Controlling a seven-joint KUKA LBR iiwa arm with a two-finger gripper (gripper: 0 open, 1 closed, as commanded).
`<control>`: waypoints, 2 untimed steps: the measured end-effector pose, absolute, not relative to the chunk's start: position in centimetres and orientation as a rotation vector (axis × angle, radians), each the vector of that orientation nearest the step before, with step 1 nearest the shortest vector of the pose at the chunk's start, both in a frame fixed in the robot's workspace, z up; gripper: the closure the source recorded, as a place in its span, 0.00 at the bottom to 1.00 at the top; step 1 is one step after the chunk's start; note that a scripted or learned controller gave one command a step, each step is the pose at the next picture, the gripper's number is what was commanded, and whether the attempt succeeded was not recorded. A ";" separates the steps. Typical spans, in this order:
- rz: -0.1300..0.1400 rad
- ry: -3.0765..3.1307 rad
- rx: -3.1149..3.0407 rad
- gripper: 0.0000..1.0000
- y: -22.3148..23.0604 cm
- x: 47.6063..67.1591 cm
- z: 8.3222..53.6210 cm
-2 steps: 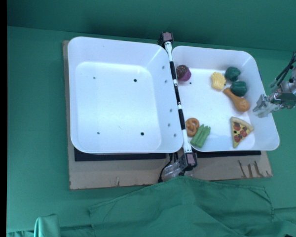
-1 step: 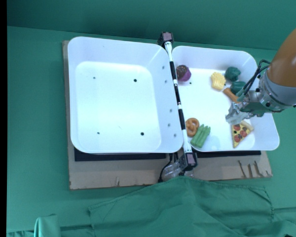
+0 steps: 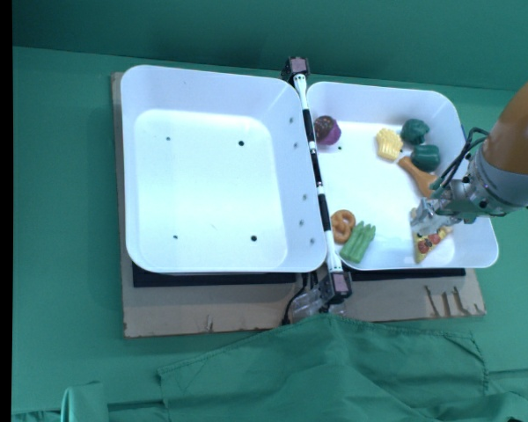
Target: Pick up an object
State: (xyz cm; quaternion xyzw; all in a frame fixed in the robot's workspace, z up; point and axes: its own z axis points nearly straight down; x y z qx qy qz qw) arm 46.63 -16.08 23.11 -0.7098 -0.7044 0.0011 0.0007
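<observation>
The right bin [image 3: 370, 99] holds several toy foods: a purple onion [image 3: 326, 130], a yellow piece [image 3: 388, 144], two green broccoli-like pieces [image 3: 414, 130] [image 3: 426, 156], an orange drumstick [image 3: 417, 176], a pretzel [image 3: 342, 225], green asparagus [image 3: 358, 242] and a pizza slice [image 3: 428, 243]. My gripper [image 3: 429, 219] hangs low over the right side of this bin, just above the pizza slice and next to the drumstick's end. Nothing visible sits between its fingers.
The left bin [image 3: 150, 90] lies beside the right one, joined by a black-and-white divider bar [image 3: 312, 152]. Both rest on a cardboard sheet [image 3: 211, 310] on green cloth. A folded green cloth [image 3: 334, 367] lies in front.
</observation>
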 end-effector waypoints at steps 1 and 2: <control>-0.005 -2.220 -2.234 1.00 -14.0 46.9 18.2; -0.011 -2.223 -2.243 1.00 -14.2 47.0 19.6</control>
